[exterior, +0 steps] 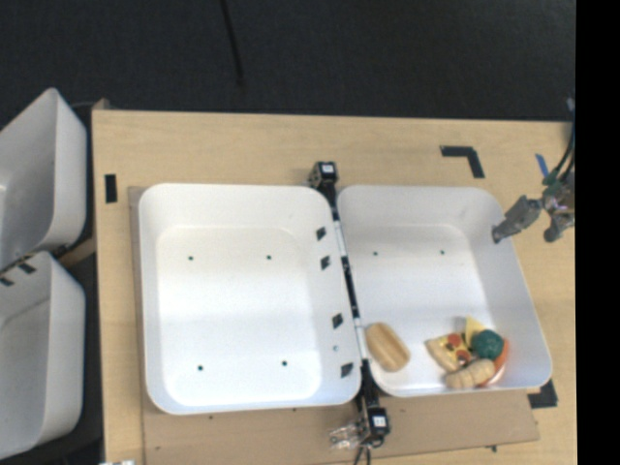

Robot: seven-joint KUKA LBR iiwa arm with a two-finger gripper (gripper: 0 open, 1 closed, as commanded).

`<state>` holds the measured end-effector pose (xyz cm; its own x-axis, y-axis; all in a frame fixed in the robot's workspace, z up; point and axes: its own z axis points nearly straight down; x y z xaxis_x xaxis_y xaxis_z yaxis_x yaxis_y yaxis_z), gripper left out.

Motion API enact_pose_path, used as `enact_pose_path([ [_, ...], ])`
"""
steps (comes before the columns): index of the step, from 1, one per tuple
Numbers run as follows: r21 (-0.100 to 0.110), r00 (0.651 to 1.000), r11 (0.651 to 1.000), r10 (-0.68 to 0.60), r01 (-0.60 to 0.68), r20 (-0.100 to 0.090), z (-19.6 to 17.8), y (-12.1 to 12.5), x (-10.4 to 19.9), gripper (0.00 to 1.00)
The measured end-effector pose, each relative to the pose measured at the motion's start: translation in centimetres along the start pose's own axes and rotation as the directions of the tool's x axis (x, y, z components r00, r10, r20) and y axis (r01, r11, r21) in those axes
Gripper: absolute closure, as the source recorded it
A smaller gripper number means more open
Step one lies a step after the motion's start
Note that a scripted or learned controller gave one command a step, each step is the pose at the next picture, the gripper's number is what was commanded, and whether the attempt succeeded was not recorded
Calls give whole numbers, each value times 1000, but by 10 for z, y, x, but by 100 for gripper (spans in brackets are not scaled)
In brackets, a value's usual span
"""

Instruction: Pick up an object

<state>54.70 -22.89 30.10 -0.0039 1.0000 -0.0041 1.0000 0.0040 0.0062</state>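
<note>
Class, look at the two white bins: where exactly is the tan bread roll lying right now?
The bread roll lies in the right bin, at its near-left corner beside the divider between the bins, left of the pile of toy food.

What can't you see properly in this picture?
- The gripper: it sits at the camera view's right edge, over the right bin's rim. Most of the arm is cut off, and the fingers are too small to read.
- The toy pile in the right bin's near corner: the pieces overlap, so each one's shape is unclear.
- The tan bread-like piece: too blurry to name for sure.
</note>
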Motion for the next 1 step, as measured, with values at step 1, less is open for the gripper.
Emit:
enact_pose_path([
  [1,14,1000,1000,7,-7,-6,102,-60,1,0],
])
